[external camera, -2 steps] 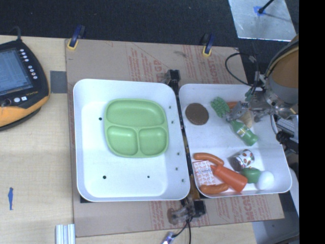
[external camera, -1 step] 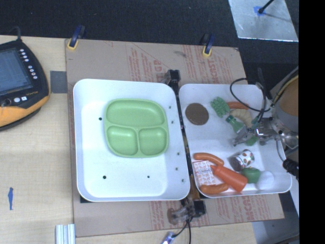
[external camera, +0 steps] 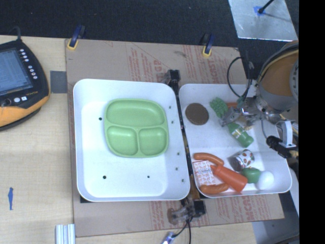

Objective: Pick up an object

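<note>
The right bin holds several toy foods. A brown round cookie lies at its back left, with a green ridged piece beside it. Further forward lies a small green bottle-like piece. At the front are an orange sausage, a carrot, a red-and-white packet, a brown-and-white piece, a green ball and a white ball. My gripper hangs low at the bin's back right, between the ridged piece and the bottle-like piece.
The left bin carries a green divided plate. A teach pendant rests on the bench at the far left. The arm's grey and orange body and its cables overhang the right bin's right side.
</note>
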